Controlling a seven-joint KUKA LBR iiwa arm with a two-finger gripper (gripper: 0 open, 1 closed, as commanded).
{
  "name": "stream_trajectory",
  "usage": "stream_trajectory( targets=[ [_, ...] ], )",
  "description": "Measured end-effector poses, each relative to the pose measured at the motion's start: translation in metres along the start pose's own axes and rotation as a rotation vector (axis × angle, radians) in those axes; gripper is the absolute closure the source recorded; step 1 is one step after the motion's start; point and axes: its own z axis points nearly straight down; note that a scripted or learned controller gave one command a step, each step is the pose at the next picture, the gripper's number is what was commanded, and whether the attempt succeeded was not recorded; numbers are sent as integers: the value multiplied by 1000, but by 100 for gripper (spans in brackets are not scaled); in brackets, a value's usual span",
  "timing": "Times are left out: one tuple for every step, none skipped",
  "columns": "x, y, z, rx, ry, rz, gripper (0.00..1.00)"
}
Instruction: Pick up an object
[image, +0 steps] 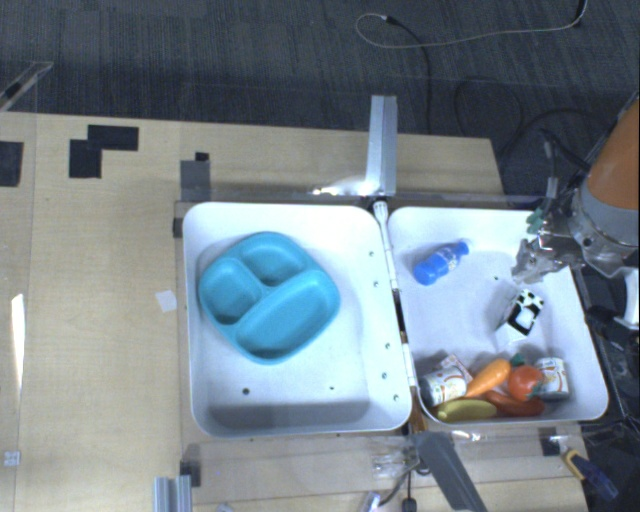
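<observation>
We look down on a pale wooden desk carrying two shallow white bins side by side. The left bin holds one thing — a blue divided plate, lying flat toward its upper left. The right bin holds the smaller items. The grey arm with its orange band comes in from the right edge, and its claw hangs over the upper right part of the right bin; we see nothing between its tips, and we cannot tell whether they are spread or pressed together.

Among the things to pick, a blue bottle lies on its side in the upper left of the right bin, well apart from the claw. A small black-and-white object sits just below the claw, near the bin's right wall. Along the bin's lower edge we see a tight cluster: a small can at the left, an orange carrot beside it, a red tomato-like piece, a yellow banana-like piece underneath, and another small can at the right — all touching or nearly so.
</observation>
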Motion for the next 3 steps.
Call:
stream_trajectory(
  targets=[
    [-5,19,-71,1,-1,-3,100],
    [28,12,-170,-1,-1,-130,100],
    [24,20,-106,3,-1,-10,100]
  ],
)
